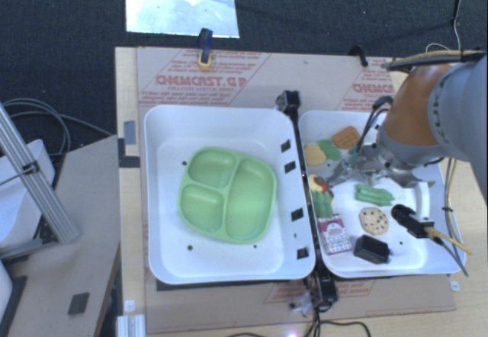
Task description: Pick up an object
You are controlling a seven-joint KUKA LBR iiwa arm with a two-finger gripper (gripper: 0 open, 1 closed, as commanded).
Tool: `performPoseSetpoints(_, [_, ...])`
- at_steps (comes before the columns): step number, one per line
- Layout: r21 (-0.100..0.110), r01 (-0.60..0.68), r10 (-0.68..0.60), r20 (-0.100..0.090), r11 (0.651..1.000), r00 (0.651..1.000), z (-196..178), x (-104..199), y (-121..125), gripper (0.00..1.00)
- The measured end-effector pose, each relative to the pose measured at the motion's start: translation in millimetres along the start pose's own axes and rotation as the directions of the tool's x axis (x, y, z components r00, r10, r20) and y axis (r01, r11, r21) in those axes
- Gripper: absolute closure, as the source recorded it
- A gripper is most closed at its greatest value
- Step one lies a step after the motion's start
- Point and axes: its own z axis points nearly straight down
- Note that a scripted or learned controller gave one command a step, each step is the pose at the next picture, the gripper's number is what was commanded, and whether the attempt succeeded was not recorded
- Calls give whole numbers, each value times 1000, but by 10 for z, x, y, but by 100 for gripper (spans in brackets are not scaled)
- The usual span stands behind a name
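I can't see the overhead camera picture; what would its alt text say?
A grey and orange robot arm reaches from the right into the right white bin, above small toy foods such as a cookie. The left white bin holds a green divided plate.

Toy foods lie scattered in the right bin (435, 263); cookie (372, 219) flat; green pod (374, 194) beside it.

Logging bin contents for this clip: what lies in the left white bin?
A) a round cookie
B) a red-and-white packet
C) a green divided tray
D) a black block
C: the green divided tray lies alone in the left bin; the cookie, black block and packet lie in the right bin.
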Motion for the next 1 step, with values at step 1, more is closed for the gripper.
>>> performPoseSetpoints(1, [-6, 0, 0, 3, 1000, 1000, -4, -85, 794, 0])
